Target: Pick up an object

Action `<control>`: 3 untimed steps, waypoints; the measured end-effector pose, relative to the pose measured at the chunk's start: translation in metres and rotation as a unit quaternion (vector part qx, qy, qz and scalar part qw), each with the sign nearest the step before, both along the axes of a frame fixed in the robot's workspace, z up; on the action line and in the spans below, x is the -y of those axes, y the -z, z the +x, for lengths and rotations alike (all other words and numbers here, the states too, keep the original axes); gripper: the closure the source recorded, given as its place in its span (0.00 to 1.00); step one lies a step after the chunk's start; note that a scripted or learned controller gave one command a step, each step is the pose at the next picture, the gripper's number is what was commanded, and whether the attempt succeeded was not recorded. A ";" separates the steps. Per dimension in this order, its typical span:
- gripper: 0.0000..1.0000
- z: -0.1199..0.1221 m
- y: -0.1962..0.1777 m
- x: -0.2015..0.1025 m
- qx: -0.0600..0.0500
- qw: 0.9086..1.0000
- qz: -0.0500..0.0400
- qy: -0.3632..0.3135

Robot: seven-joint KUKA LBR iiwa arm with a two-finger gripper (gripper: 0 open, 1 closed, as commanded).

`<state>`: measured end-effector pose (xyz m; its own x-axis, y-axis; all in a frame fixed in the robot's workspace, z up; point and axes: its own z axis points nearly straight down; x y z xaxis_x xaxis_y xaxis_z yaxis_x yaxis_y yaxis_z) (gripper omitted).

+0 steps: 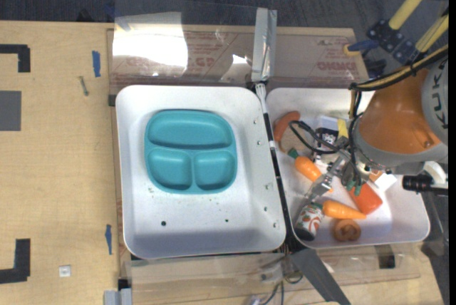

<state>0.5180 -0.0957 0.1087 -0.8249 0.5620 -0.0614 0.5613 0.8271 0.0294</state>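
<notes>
I'm seeing the end effector (pixel 325 181) hanging over the right bin (pixel 410 225) among carrots (pixel 343 210); opening I cannot tell.

Two bins sit side by side on the tabletop (pixel 50 175): the left bin (pixel 135 225) holds a divided tray (pixel 190 150) lying near its middle. The right bin (pixel 410 225) holds a cluster of small objects (pixel 335 207) in its left and front part, with the arm (pixel 399 118) reaching in above them from the right. A clear panel (pixel 185 50) stands behind the bins.
</notes>
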 end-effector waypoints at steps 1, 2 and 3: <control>0.00 0.040 0.000 0.004 -0.009 1.000 -0.002 -0.018; 0.00 0.078 -0.001 0.008 -0.010 0.996 -0.006 -0.083; 0.00 0.092 0.015 -0.004 -0.022 0.992 -0.002 -0.128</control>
